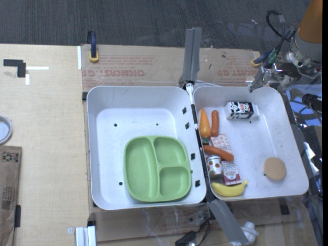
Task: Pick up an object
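Gripper (262, 79): hung over right bin's (287, 137) far rim; finger state could not be told
Milk carton (240, 109): boxy, black-and-white, lay nearest the gripper
Left bin (102, 137): held a smooth green divided plate (158, 168)

Arm (311, 22) cut off by right edge; claw (263, 78) fingers unclear.

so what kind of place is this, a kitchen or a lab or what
Most likely a robotics lab bench set up for grasping trials, not a kitchen. Two white bins sit side by side on a clamped board, the food, such as the banana and carrot, looks like toy props, and a robot arm reaches in.
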### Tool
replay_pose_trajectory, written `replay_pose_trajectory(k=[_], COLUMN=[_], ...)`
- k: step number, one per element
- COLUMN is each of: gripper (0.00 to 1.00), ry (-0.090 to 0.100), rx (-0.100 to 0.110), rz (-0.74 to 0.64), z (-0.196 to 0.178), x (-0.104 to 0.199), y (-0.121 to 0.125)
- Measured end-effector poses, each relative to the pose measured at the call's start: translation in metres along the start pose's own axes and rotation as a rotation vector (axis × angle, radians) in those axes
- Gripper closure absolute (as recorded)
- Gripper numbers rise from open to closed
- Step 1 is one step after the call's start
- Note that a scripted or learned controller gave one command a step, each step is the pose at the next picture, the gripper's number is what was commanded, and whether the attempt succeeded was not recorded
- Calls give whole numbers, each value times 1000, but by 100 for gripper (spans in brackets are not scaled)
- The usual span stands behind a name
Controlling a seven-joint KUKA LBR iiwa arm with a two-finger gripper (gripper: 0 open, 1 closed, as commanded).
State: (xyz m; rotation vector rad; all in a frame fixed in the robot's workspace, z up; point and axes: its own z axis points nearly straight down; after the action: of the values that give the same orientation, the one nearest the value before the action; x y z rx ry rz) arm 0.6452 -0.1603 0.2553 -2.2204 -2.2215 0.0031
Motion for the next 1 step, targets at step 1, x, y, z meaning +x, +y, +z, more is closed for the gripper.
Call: replay_pose_trajectory(k=[1], gripper=[0], ry=[-6], rx=[-26], rz=[-89], z=[135], x=[35], y=[4])
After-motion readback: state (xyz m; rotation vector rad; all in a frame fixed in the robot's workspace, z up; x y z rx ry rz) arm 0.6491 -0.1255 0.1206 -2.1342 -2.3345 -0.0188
